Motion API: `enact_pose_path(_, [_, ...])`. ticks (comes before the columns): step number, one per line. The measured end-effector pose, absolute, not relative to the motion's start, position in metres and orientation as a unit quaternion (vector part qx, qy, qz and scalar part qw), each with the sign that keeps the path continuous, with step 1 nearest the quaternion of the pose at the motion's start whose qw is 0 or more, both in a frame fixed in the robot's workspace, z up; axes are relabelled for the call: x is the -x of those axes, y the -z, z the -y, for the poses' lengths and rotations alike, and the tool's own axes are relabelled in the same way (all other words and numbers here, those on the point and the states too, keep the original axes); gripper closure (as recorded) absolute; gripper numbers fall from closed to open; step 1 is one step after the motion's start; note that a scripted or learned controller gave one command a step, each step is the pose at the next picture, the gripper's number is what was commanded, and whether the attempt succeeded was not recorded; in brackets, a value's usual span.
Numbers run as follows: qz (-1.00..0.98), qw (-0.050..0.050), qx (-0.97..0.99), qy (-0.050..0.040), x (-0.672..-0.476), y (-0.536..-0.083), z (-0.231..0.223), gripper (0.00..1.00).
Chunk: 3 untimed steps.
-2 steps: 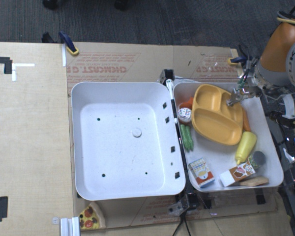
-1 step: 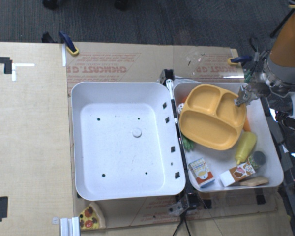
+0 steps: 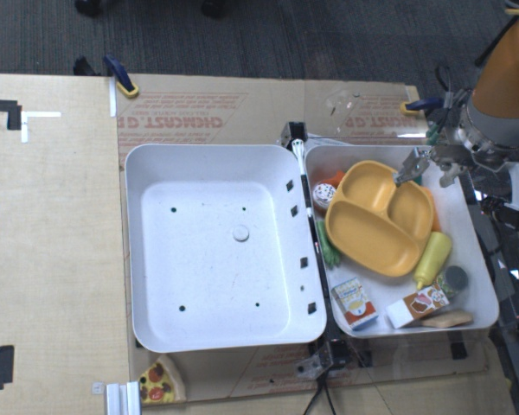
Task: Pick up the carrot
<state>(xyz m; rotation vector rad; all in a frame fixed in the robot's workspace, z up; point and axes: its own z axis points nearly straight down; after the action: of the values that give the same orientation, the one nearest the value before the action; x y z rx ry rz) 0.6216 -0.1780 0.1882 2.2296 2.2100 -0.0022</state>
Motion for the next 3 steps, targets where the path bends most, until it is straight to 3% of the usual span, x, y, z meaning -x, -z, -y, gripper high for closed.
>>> enact_pose_path(1, [-0.673, 0.004, -0.74, -0.0022, -0.649, -0.111, 0.206, 0.0])
enact_pose_path(2, [-0.675, 0.01, -0.737, -0.0065, -0.614, -0.105, 0.208, 0.0])
enact_pose_path(3, [-0.674, 0.014, -0.739, -0.0067, -0.615, -0.116, 0.212, 1.0])
